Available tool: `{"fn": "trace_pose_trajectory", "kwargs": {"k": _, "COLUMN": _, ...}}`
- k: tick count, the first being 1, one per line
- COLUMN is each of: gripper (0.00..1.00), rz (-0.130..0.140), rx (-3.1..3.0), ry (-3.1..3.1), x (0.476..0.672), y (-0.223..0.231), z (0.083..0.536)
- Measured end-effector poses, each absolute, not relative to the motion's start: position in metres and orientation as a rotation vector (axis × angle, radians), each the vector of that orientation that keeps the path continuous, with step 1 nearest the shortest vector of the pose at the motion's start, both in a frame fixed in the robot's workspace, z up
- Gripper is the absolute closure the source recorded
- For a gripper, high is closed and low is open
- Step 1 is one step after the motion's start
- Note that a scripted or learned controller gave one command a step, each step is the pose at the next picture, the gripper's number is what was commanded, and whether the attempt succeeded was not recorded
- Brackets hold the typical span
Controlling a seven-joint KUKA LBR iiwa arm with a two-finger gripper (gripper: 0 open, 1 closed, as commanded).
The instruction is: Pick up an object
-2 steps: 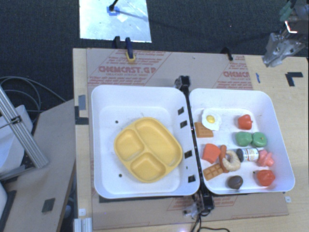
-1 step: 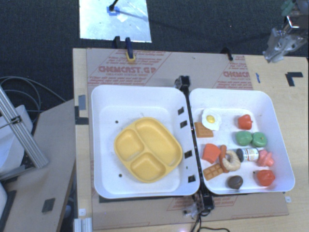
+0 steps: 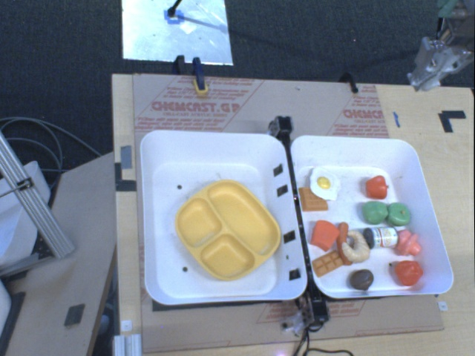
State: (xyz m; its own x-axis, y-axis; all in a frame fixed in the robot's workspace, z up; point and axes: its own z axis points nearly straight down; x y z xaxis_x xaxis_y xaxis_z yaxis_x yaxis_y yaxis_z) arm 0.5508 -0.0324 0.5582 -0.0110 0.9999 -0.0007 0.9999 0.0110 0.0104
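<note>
Dark carpet surrounds a pale wooden bench (image 3: 245,102) that carries two shallow white bins side by side, with a shiny metal sheet (image 3: 177,19) lying on the floor beyond it. Inside the left bin (image 3: 159,162) sits a yellow divided plate (image 3: 226,229), tilted at an angle, its three compartments facing up. Toy food crowds the right bin (image 3: 415,162): a fried egg (image 3: 324,183) near the top left, with an orange wafer (image 3: 312,199) just below it; a red pepper (image 3: 377,187) toward the upper right; two green pieces (image 3: 387,213) side by side beneath it. Lower down, a small bottle (image 3: 383,236) lies on its side between a glazed doughnut (image 3: 355,246) and a pink piece (image 3: 408,243), while a red-orange wedge (image 3: 324,233) and a sausage (image 3: 342,235) lie just left of the doughnut, the sausage touching it. Along the near edge rest a brown waffle bar (image 3: 327,262), a dark brown lump (image 3: 361,279) and a red tomato-like piece (image 3: 408,272). At the view's upper right corner, the gripper (image 3: 434,61) hangs off beyond the bench's far edge, well apart from both bins, with nothing visible in its grasp; whether it is released or clenched cannot be told at this angle.
</note>
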Motion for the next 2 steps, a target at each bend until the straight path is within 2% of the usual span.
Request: {"fn": "trace_pose_trajectory", "kwargs": {"k": 2, "gripper": 1.0, "rz": 0.017, "rx": 2.191, "ry": 2.232, "x": 0.551, "y": -0.033, "z": 0.581}}
